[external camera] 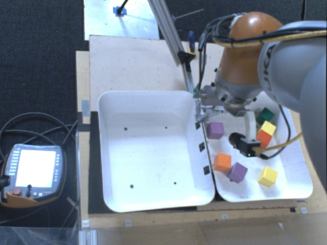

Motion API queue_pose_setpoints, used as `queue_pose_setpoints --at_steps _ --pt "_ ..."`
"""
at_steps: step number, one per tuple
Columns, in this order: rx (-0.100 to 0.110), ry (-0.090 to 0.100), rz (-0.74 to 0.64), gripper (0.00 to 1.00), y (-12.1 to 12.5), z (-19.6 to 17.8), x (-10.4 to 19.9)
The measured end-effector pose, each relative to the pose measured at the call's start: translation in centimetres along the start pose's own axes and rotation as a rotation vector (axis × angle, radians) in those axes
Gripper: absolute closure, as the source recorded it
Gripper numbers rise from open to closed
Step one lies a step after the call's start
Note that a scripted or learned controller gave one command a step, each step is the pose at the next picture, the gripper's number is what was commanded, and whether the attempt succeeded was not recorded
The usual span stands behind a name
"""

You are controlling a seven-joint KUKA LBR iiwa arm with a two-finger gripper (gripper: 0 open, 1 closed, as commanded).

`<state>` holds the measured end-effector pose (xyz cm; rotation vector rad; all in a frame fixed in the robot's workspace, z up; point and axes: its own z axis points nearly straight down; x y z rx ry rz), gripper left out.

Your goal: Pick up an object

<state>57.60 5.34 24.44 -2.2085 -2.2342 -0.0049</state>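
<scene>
Several coloured cubes lie in the right bin (286,188). A purple cube (215,130) sits near the bin's left wall. An orange cube (222,162), a second purple cube (237,172) and a yellow cube (267,176) lie toward the front. A green cube (265,116), a yellow cube (269,128) and an orange cube (264,138) cluster at the right, partly behind the arm. My gripper (201,115) hangs low over the wall between the two bins, just left of the near purple cube. Nothing shows in its grasp.
The left bin (153,152) has bare white floor. The wall between the bins carries small black markers (202,147). A slanted metal pole (166,22) crosses the back board. A teach pendant (33,175) lies off the bench at the left.
</scene>
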Motion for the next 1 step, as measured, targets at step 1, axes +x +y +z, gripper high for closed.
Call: queue_pose_setpoints --at_steps 1 --pt "0.0 0.0 0.001 1.0 1.44 0.8 4.57"
